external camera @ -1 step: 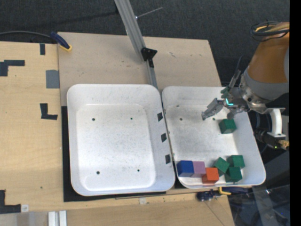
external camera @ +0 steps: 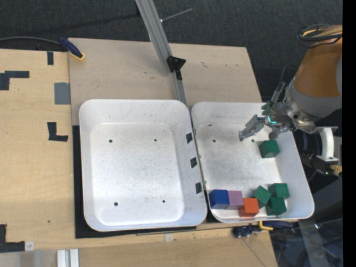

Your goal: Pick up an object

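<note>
Gripper [external camera: 260,128] fingers apart, nothing btwn; green block [external camera: 269,148] just below-right, near right bin [external camera: 222,115] edge; open floor left.

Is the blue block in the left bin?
No, the blue block lies in the right bin, at its near edge beside the purple block.

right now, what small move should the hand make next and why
Probably a short shift toward the lone green block, then down. The hand sits over the right bin, up and to the left of that block and holding nothing, while the other blocks crowd the near edge.
</note>
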`<state>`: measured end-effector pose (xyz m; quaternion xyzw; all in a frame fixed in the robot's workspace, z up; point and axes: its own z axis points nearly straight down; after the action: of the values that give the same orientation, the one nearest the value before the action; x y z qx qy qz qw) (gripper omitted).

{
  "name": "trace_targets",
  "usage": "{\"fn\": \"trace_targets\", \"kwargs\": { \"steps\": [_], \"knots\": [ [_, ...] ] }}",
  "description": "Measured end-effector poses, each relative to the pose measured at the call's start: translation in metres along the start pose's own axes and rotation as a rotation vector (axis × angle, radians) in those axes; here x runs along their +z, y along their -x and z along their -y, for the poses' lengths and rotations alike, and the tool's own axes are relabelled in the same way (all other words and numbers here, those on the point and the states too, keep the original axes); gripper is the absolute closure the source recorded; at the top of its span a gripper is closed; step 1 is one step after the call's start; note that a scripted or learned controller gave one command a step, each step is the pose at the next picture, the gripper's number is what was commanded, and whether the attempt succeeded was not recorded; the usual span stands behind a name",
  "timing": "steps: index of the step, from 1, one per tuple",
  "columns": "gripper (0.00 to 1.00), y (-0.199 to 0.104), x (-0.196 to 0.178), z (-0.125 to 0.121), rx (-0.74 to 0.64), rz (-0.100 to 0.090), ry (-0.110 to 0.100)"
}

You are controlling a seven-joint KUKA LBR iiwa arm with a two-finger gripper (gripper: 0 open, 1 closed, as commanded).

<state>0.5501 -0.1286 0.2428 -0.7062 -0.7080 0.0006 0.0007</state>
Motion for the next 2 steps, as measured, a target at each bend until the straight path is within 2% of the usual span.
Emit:
{"fn": "trace_targets", "kwargs": {
  "steps": [1, 2],
  "knots": [
    [0.00, 0.006, 0.057, 0.008, 0.002, 0.000, -0.005],
    [0.00, 0.010, 0.116, 0.002, 0.002, 0.000, -0.005]
  ]
}}
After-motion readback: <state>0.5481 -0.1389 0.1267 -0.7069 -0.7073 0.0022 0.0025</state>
